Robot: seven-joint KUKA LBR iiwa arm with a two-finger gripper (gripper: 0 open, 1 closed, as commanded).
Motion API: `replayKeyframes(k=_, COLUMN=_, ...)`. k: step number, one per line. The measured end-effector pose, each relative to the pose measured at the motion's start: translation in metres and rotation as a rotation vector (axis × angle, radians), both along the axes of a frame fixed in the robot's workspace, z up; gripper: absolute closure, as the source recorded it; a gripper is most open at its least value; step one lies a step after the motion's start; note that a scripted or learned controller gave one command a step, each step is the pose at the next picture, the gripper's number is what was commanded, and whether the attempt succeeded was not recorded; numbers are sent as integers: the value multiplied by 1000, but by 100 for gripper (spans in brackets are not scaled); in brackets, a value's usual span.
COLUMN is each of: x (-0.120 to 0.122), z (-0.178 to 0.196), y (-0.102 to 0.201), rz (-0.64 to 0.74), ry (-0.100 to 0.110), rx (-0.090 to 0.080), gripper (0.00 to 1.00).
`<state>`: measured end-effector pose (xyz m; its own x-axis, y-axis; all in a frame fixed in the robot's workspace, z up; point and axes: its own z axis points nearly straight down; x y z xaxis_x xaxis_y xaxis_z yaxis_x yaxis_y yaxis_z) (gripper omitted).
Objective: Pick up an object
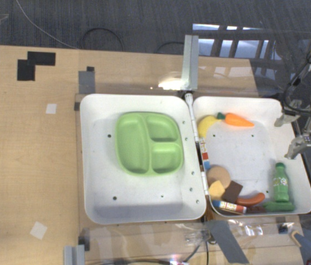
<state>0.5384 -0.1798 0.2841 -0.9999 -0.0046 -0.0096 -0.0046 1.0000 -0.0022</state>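
Right now the gripper (pixel 298 139) hangs over the right edge of the right bin (pixel 244 148), up near the far corner. I cannot tell if it is open or shut, because it looks small and blurry there, and nothing shows in its grasp. The thing closest to it is the green bottle (pixel 280 185). The bottle sits near the right wall, a little closer to the camera than the gripper, and it points its long side from the far end of the bin toward the near end. So I think the arm would need to come in and toward the near edge to get over it. The carrot (pixel 237 120) lies the other way, pointing left and right, near the far wall and well to the left of the gripper, just beside a lemon (pixel 206 126). More toy food is piled in the near corner. The left bin (pixel 106 192) holds a green tray (pixel 147 143).
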Motion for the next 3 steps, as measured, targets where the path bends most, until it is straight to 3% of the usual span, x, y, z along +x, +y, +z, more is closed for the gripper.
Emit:
replayKeyframes(k=1, x=0, z=-124, y=-3, rz=268, ry=6, rx=1, gripper=0)
replayKeyframes(k=2, x=-12, z=-193, y=20, rz=530, ry=-4, rx=-7, gripper=0)
replayKeyframes(k=3, x=5, z=-193, y=65, rz=421, ry=-9, rx=-7, gripper=0)
